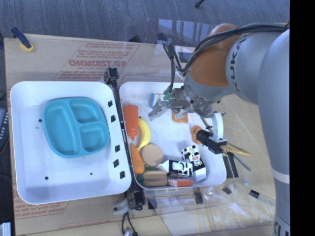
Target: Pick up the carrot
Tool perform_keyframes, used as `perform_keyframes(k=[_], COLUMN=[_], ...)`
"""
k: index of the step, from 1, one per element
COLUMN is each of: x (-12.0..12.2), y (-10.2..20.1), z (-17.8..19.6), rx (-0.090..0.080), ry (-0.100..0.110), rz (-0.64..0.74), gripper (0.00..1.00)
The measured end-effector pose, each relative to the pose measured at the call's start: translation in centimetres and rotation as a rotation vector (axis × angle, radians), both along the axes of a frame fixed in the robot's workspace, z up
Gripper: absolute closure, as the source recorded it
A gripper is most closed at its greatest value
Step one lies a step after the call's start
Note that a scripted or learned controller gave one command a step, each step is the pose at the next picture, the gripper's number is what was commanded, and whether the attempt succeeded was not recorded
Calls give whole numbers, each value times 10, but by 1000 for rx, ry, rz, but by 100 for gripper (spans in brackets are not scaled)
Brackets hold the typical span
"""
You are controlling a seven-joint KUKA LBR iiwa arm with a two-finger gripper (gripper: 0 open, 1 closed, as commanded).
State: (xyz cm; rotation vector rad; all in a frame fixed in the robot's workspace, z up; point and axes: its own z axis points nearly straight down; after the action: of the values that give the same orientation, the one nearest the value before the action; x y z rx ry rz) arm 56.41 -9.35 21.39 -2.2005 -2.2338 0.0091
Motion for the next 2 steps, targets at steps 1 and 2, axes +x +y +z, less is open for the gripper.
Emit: perform_keyframes(k=[1,2], x=[-10,-61], y=[-19,-6], z=[128,215], rx=[-5,-4], ry=[-14,-11], rz=[-76,74], gripper=[0,0])
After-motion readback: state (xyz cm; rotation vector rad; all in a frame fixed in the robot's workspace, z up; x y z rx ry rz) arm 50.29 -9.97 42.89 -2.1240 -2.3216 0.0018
